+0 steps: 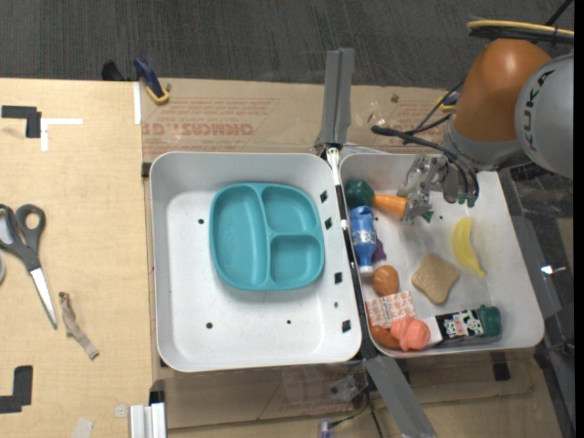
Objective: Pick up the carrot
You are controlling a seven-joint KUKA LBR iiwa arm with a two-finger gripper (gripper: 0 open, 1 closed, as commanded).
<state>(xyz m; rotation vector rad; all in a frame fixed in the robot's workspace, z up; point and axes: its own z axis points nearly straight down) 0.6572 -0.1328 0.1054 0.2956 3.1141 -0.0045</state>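
The carrot [390, 204] is orange with a dark green top [359, 192]. It lies on its side at the back left of the right bin [511, 272], with its narrow end pointing right. My gripper [422, 199] hangs low over the bin at that narrow end, touching it or very close to it. The metal wrist parts hide how the gripper meets the carrot. The grey arm with its orange band [497, 80] comes in from the upper right.
The right bin also holds a blue bottle [363, 237], an orange ball [387, 279], a bread slice [434, 278], a banana [467, 245], a red-white packet [391, 310] and a small carton [467, 323]. A teal divided plate [267, 235] lies in the left bin [173, 272]. Scissors [27, 245] lie on the bench at far left.
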